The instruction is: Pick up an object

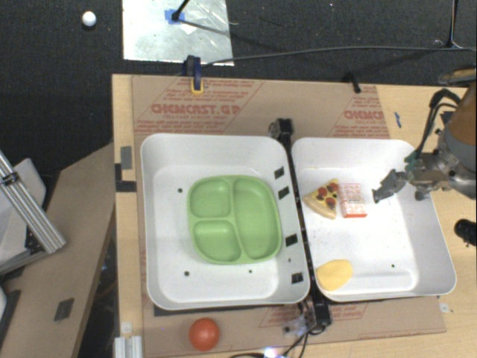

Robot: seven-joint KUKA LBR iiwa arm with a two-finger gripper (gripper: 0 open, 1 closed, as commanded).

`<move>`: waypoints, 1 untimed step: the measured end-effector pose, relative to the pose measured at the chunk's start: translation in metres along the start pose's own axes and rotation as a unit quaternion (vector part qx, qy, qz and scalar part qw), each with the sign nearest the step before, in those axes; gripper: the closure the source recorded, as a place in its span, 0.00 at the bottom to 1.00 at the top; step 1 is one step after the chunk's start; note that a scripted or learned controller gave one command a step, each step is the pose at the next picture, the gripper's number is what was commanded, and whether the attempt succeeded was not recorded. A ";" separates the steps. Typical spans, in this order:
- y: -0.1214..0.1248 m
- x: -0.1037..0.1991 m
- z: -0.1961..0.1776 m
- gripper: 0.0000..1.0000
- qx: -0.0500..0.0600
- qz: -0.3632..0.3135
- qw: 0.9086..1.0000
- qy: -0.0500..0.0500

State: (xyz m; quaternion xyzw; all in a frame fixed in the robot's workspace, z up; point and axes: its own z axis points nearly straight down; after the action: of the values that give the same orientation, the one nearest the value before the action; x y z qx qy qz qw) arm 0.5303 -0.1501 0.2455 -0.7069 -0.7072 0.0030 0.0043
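We judge risk: small flat red-and-white packet (pixel 353 200) touches triangular toy pizza slice (pixel 323 199) near middle of right white bin (pixel 432 274); crowded pair may shift or both get nudged, hand closing on nothing. Yellow rounded lump (pixel 335 274) sits alone near bin's front-left corner, easier target. Hand (pixel 385 186) hangs low just right of packet, arm entering over bin's right edge. We cannot tell hand's state; nothing seen in it.
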 end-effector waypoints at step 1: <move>0.002 0.000 -0.006 0.00 -0.006 -0.001 1.000 -0.001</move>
State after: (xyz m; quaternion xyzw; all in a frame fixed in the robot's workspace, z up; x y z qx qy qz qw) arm 0.5328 -0.1498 0.2518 -0.7059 -0.7083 -0.0005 -0.0011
